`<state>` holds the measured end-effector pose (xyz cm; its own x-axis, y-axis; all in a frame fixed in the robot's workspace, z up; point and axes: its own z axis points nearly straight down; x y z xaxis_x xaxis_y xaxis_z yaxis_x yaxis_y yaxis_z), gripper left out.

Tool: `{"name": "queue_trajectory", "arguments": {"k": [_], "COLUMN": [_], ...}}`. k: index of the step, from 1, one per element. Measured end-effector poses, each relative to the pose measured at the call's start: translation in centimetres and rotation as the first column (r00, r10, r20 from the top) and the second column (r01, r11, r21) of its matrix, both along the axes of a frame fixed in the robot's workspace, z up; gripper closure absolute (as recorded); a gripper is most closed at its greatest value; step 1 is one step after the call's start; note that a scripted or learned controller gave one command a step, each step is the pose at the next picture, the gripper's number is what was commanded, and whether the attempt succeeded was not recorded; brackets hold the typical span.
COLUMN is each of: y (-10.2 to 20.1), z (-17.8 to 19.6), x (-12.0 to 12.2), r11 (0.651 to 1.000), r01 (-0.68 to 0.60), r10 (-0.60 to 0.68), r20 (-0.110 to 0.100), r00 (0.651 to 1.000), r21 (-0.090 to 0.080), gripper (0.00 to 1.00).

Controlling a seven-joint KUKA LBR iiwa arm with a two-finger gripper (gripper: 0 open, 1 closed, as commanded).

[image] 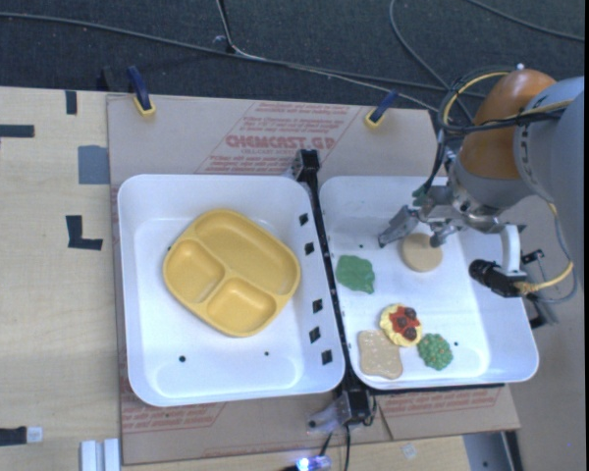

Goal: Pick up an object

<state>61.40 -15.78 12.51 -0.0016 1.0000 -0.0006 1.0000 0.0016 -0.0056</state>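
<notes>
Camera view, right bin (pixel 491 351): my fingers (pixel 424 232) spread apart, poised over tan round piece (pixel 422 256). Also: green leaf piece (pixel 355 273), pizza piece (pixel 401 324), broccoli (pixel 435 350), bread slice (pixel 379 354). Left bin (pixel 142 283): yellow divided tray (pixel 232 272).

Yellow tray (pixel 232 272); white bins (pixel 137 292); tan disc (pixel 422 255); green leaf (pixel 355 273).

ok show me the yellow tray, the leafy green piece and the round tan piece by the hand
yellow tray (pixel 232 271): camera view, on its centre divider.
leafy green piece (pixel 355 273): camera view, on its middle.
round tan piece (pixel 422 255): camera view, on its top face.
</notes>
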Motion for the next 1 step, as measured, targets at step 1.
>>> {"name": "queue_trajectory", "arguments": {"k": [1], "y": [0.05], "z": [1.29], "x": [0.12], "r11": [1.000], "r01": [-0.001], "r10": [0.001], "r20": [0.004], "r00": [1.000], "r21": [0.000], "gripper": [1.00]}}
